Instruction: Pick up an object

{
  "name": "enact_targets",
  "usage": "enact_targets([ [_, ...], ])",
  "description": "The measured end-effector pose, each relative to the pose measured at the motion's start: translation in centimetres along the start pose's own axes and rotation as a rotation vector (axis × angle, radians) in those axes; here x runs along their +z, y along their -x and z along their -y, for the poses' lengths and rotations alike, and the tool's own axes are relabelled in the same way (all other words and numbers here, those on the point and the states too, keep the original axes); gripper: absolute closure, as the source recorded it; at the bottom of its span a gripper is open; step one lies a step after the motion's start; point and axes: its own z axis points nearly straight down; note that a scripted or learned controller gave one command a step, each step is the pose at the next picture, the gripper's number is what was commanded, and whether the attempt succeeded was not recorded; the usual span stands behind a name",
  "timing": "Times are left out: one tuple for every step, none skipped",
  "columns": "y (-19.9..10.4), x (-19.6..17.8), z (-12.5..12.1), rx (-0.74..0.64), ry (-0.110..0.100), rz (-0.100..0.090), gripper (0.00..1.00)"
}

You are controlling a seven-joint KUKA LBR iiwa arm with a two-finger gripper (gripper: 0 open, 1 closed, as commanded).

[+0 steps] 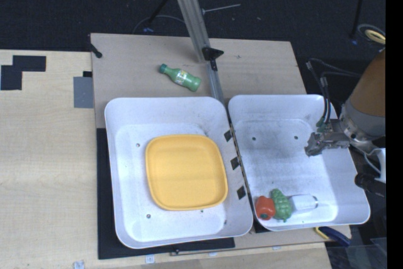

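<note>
Over the right bin (296, 111), near its right wall, the claw (313, 148) hangs low above bare white floor; from this slanted overhead angle its tips blur into one dark lump, so I cannot tell how it is set, and nothing is seen held in it. Ahead of the claw toward the bench's front edge, well apart from it, a small cluster lies in the bin's near corner: a red pepper toy (265, 207), a green bumpy toy (282, 205) touching it, and a pale white object (305, 202) just beside that. These look like light, hollow plastic pieces, stiff and somewhat slick, so I would judge a grip across the narrow middle of the green one or the red one to be safest; packed together, they may shove one another aside. Far to the claw's other side, across the divider, a yellow plate (186, 171) lies flat in the left bin (126, 135), thin-edged and awkward to pinch. Beyond both bins, a green bottle (180, 77) lies on its side on the tabletop (264, 66).
</note>
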Motion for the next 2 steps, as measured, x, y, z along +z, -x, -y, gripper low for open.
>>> enact_targets([
  [-0.3, -5.7, -1.0, -0.001, 0.000, 0.000, 1.00],
  [0.3, -10.0, -0.7, 0.000, -0.001, 0.000, 1.00],
])
